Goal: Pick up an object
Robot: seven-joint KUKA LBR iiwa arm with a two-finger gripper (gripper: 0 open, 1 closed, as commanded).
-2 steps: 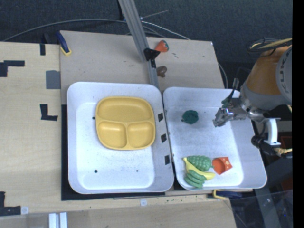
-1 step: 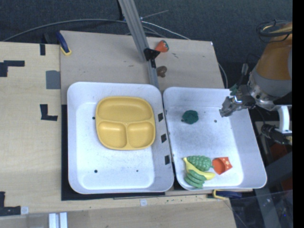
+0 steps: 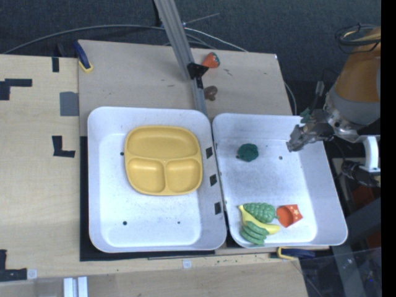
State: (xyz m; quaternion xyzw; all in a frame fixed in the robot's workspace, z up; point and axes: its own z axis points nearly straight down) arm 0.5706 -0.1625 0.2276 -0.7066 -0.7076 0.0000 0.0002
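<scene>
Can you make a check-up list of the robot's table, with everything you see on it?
Surface: bench bears left bin and right bin.
Job's things: yellow tray in left bin; green ball, green-and-yellow toy pile and red toy in right bin.
Clutter: blue-yellow clamp, small orange item on bench.
End effector: above right bin's far right edge, holding nothing seen.
Cables: thin cables behind bench.
Surroundings: grey pole, dark floor.
</scene>
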